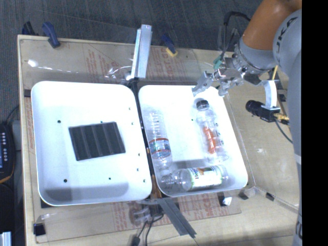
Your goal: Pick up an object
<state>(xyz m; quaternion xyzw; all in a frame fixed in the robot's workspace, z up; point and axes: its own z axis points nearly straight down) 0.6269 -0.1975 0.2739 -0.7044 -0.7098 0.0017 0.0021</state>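
Three clear bottles [159,145], one dark panel [97,140]

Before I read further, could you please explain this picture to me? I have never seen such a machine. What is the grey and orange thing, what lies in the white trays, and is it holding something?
The grey and orange thing is a robot arm. It reaches in from the right. At its end is a gripper, a small metal hand with two fingers. The camera is fixed above the bench and looks down at a slant.

On the bench stand two shallow white bins side by side. The left bin holds one dark ribbed panel. The right bin holds three clear plastic bottles: one with a blue label along its left side, one with an orange label on its right side, and one with a green and white label lying across the near end.

The gripper hangs over the far right corner of the right bin, above the bottles. I see nothing between its fingers, so it holds nothing yet.
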